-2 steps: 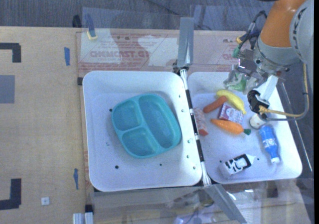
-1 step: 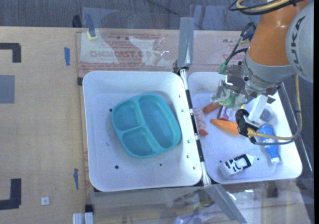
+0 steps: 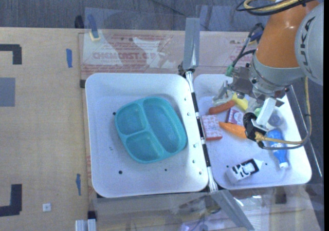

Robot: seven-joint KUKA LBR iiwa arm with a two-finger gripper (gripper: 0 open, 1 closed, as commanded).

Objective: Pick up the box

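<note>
I see my arm [image 3: 288, 35]: orange band, grey casing with dark lettering, yellow and black cables [image 3: 272, 0] looped above the wrist.

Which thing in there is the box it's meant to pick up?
Look in the right-hand white bin, along its left wall next to the divider. The box lies flat there, small, pink-red and rectangular, just left of an orange carrot-like piece; nothing else nearby is squared-off and pink-red.

A: Bins [image 3: 97, 137] white, divided plate [image 3: 150, 129] teal?
B: Yes. Box [image 3: 211, 127] red-and-white, carrot [image 3: 232, 129] orange, bottle [image 3: 277, 145] blue, arm [image 3: 288, 35] grey with orange band.
</note>
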